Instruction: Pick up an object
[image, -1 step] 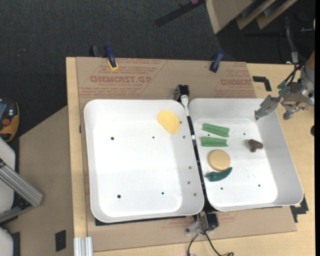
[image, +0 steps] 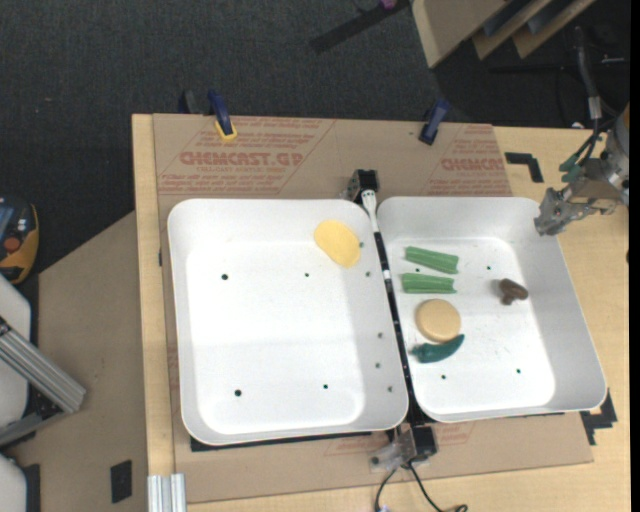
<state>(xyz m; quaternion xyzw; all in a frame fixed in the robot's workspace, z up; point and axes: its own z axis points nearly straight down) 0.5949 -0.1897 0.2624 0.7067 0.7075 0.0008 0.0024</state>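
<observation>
bench (image: 300, 150): brown cardboard sheet with reddish print is lying under both bins; its far edge is being pinched by two blue clamps (image: 222, 118), and its near right corner is running out behind the bin rim.
left bin (image: 200, 330): shallow white tray, sitting edge to edge with its neighbour.
right bin (image: 560, 340): same kind of tray, holding most of the objects; its near right corner is hanging slightly past the cardboard.
arm: coming in at the right edge, cut off by the frame so that little beyond the wrist hardware is showing.
gripper (image: 552, 222): hovering over the far right corner of the right bin, just at the rim; small and blurred, nothing is showing between its tips, and how far they are parted cannot be told.
yellow piece (image: 338, 242): rounded lump lying in the far right part of the left bin, alone there.
tan disc (image: 438, 320): lying flat near the middle left of the right bin.
green sticks (image: 431, 260): two pale green bars lying one behind the other, just beyond the disc.
dark green piece (image: 440, 350): curved shape touching the disc's near edge; partly tucked against it, form hard to read.
brown piece (image: 512, 291): small dark lump right of the sticks, too small to identify.
</observation>
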